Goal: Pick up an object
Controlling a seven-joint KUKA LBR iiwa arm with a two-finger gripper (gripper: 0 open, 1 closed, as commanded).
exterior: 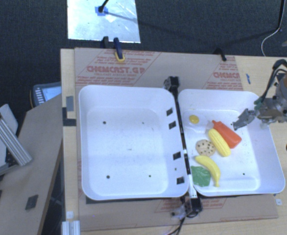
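Jaws [242, 119] hover over right bin [266, 151] near its right edge, seemingly spread, holding nothing. Orange piece [230, 133] lies just left-below them, long axis diagonal, touching yellow corn [220, 142].

1. A robotics lab: two shallow white bins [129, 136] sit side by side on a tabletop [153, 62] covered with protective board printed "CHEMCAST".
2. Clamps [118, 50] pin the board's far edge; loose cables [273, 31] trail nearby.
3. Aluminium framing [4, 131] stands at the left, above dark carpet [26, 33].
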